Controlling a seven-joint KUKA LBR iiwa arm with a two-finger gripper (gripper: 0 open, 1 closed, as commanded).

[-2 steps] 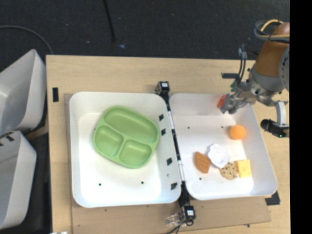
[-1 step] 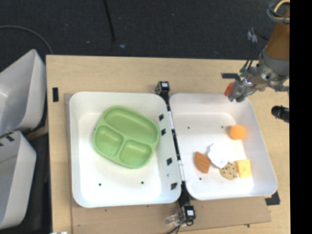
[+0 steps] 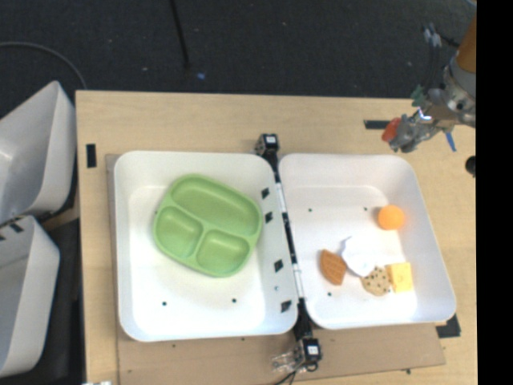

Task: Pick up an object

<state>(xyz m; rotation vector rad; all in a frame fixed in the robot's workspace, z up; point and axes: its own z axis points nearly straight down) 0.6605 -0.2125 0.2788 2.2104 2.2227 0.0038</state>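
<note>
Bench (image 3: 200, 123) — tan top bearing two shallow white bins side by side, joined along a black-clipped seam.

Left bin (image 3: 132, 295): one green plate (image 3: 208, 225) with three compartments, lying flat and slightly turned, near the middle of the bin.

Right bin (image 3: 429, 287): five small items, all in its right and lower part.
- Orange ball (image 3: 390, 217), alone near the right wall, apart from the rest.
- White piece (image 3: 361, 257), flat, at the middle of the cluster.
- Brown piece (image 3: 333, 267), just left of the white piece, touching or nearly so.
- Speckled cookie (image 3: 375, 281), at the white piece's lower edge.
- Yellow block (image 3: 400, 277), touching the cookie's right side.

Gripper (image 3: 405, 133) — at the upper right, over the bench beyond the right bin's far right corner, well apart from every item. It carries an orange-red part at its tip; nothing shows between its fingers. Whether the jaws are released or clenched cannot be told.
</note>
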